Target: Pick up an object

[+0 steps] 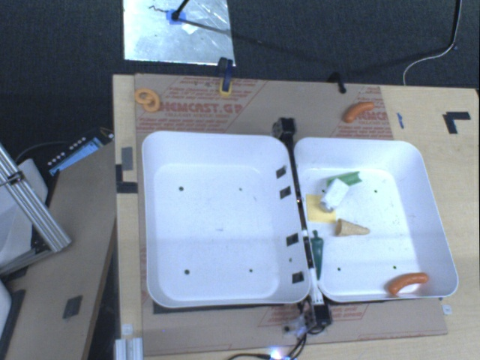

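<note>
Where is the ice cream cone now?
The ice cream cone lies in the right bin, left of centre, just below the yellow slice and white cylinder.

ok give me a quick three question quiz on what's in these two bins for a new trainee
1. True or false: the orange sausage in the right bin lies near that bin's lower right corner.
2. Multiple choice: where is the cone-shaped piece? A) in the left bin B) in the right bin C) on the cardboard outside the bins
3. Fill in: the second sausage lies outside the bins, on the ____ above the right bin.

Key: 1 true; 2 B; 3 cardboard.
</note>
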Action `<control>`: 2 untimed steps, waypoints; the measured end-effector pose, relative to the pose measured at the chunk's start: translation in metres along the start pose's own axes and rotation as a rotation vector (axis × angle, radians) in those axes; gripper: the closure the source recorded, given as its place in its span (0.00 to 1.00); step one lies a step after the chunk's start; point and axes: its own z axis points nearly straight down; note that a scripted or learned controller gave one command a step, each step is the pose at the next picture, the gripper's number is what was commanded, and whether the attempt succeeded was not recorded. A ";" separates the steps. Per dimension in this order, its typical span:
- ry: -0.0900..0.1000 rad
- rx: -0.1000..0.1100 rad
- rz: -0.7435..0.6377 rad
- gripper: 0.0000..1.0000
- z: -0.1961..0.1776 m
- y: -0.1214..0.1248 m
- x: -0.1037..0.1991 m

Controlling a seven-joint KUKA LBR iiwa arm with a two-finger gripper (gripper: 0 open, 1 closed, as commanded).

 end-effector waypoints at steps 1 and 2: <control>0.000 0.000 -0.001 1.00 0.000 0.000 0.000; 0.000 0.000 -0.004 1.00 0.002 0.066 0.001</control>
